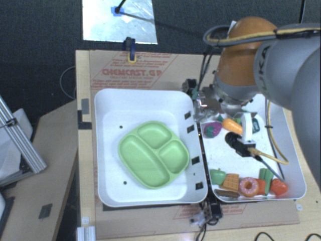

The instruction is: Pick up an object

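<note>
toys sit nearest, along the right white bin's (pixel 299 185) front edge: small green plastic pepper (pixel 217 175), tan waffle-shaped toy (pixel 231 182), pink ring donut toy (pixel 248 186), red and green plastic piece (pixel 275 185). the left white bin (pixel 105 134) holds a light green split plastic plate (pixel 153 154). the donut looks light, hard and smooth; pinch it across its ring. the grey arm hides the gripper (pixel 220 115), so i cannot tell its state.

I count two white bins (pixel 150 97) on the bench. One green divided plate (pixel 153 154) — three compartments. Toy food I can make out: one purple piece (pixel 211 129), one orange carrot (pixel 232 125), one doughnut (pixel 248 186), one waffle (pixel 231 182) — others unclear.
</note>
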Available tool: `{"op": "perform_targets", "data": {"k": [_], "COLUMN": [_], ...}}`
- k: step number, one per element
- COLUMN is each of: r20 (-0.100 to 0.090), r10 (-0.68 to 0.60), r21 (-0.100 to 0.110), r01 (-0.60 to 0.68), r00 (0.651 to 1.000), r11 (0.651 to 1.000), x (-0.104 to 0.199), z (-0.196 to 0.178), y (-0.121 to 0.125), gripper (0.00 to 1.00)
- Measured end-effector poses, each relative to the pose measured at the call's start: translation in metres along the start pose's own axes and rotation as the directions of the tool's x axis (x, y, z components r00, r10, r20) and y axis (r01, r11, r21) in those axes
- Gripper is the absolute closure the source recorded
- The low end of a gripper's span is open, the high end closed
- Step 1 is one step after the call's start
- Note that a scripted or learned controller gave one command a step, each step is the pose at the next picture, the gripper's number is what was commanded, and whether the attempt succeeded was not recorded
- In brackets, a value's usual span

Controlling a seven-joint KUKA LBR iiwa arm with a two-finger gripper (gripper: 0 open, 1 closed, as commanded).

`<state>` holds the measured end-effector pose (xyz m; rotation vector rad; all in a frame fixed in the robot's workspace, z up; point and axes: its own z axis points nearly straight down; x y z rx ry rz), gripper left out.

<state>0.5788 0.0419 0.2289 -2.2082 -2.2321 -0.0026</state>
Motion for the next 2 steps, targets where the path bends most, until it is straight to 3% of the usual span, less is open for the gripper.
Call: {"op": "perform_targets", "data": {"k": [1,2], "r20": [0.001,0.003], "r10": [0.002,0.011], "r21": [-0.002,-0.002], "r01": [-0.002,-0.011], "r00": [1.0,1.0], "r11": [1.0,1.0], "x": [0.033,0.018], "z": [-0.004,0.004], "y": [0.005,0.013], "gripper": [1.0,1.0]}}
